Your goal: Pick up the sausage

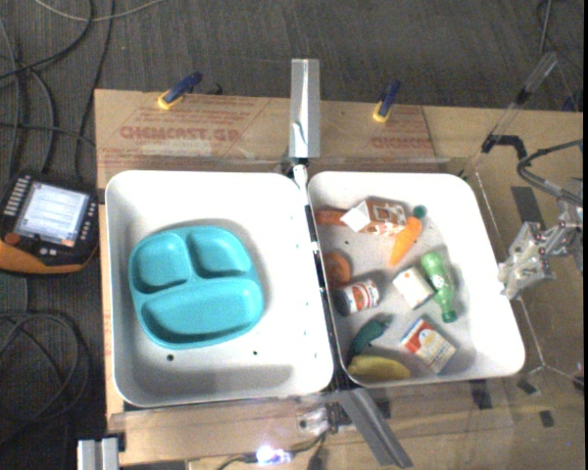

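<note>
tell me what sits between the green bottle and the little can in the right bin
A small white carton lies between the green bottle and the can, seen in the camera view.

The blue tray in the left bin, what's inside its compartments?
Nothing shows inside the blue tray: its three compartments look bare. What lies beneath it in the left bin is covered.

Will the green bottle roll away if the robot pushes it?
Probably. The green bottle lies on its side and looks round, so a sideways push would likely roll it. The small white box close beside it might stop it that way. It looks like toy plastic, so it is probably light and smooth.
</note>
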{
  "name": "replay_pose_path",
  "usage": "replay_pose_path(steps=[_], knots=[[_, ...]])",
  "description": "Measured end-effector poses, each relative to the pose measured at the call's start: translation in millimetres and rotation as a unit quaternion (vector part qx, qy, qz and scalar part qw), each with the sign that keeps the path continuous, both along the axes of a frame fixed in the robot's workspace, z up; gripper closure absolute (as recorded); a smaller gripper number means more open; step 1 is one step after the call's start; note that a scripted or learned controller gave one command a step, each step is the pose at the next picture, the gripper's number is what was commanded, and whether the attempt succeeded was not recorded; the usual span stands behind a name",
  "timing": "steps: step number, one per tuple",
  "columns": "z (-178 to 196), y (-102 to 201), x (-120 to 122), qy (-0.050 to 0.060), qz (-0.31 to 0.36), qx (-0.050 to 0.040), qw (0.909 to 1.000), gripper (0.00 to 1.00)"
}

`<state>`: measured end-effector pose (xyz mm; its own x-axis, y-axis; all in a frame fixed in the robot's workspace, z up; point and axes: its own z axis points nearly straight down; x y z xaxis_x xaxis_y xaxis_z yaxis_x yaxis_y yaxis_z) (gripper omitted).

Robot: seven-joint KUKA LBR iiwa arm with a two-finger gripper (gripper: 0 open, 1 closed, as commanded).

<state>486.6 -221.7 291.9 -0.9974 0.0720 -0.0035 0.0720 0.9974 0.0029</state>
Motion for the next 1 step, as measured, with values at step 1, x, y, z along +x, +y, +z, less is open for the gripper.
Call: replay_pose_path(steps=[1], knots=[[11.9, -1.3, -0.8, 0.000, 0.138, -0.0016, 0.9904, 1.00]])
